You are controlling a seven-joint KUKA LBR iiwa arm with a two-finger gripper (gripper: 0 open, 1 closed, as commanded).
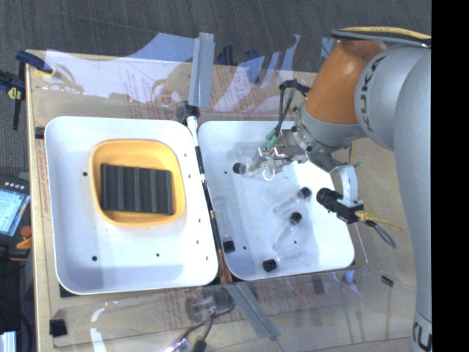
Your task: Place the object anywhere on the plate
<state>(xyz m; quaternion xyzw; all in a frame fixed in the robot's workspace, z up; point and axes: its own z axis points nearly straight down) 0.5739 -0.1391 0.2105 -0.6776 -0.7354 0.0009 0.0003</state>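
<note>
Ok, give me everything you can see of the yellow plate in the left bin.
The yellow plate lies flat in the left white bin, toward its upper middle, well inside the walls. It is a rounded rectangle with a broad, smooth yellow-orange rim that looks like plastic. Its centre holds a dark grey, ribbed rectangular panel with several ridges running top to bottom. No loose object lies on it. The gripper is over the right bin, among small clear vials with black caps, well away from the plate.

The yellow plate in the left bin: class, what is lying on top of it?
On the yellow plate lies a dark ribbed rectangular block, covering most of its middle. The plate's surface beneath the block is hidden. The gripper is over the right bin.
</note>
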